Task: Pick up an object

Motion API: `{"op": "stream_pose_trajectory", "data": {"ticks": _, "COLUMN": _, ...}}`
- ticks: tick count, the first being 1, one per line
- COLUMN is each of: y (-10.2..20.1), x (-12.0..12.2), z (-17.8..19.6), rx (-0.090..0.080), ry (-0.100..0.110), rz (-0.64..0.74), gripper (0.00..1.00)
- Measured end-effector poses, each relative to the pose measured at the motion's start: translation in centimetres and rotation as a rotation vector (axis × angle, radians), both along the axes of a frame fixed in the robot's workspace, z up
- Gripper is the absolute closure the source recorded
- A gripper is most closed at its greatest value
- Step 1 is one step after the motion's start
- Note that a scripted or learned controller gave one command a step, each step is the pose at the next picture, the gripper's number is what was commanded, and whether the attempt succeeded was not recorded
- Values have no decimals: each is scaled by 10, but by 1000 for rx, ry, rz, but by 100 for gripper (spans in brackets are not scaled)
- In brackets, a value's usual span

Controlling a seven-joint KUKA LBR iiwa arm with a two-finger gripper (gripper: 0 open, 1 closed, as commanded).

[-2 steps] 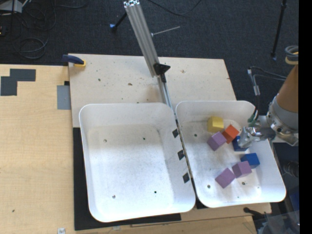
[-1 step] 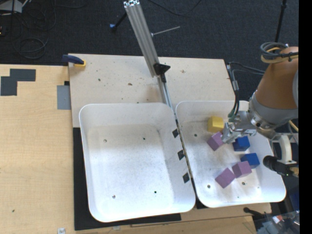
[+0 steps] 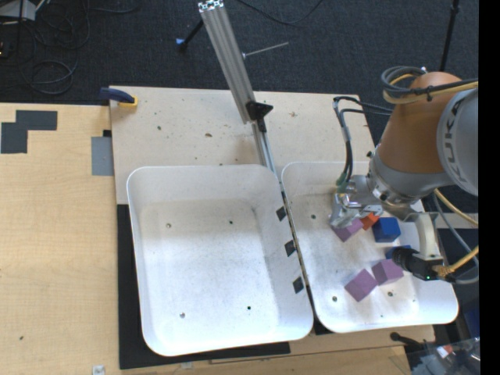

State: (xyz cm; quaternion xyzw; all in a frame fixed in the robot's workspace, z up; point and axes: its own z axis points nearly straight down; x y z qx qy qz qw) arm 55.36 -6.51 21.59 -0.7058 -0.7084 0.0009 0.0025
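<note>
We see the gripper (image 3: 344, 212) lowered into the right bin (image 3: 328, 303), right over a purple block (image 3: 347, 229) that lies near the bin's upper middle. The metal fingers sit at the block's upper edge, but whether they are spread, pressed together or pinching the block we cannot tell (the wrist hides much of them). Just to the right of that block lie a small orange block (image 3: 368, 221) and a blue block (image 3: 387, 230), close together and partly under the arm (image 3: 422, 143). Lower in the same bin we find two more purple blocks, one (image 3: 360, 284) tilted toward the bin's middle and the other (image 3: 387, 270) just up and right of it, nearly touching. The left bin (image 3: 148, 209) lies beside it, their rims meeting along the middle. A slanted aluminium rail (image 3: 229, 53) rises behind the bins.
</note>
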Motion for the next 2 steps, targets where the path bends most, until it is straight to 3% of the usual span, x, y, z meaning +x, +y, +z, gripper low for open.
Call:
{"op": "stream_pose_trajectory", "data": {"ticks": 1, "y": 39, "x": 15, "z": 0, "rx": -1, "ry": -2, "rz": 0, "gripper": 100}}
{"op": "stream_pose_trajectory", "data": {"ticks": 2, "y": 98, "x": 34, "z": 8, "rx": -1, "ry": -3, "rz": 2, "gripper": 100}}
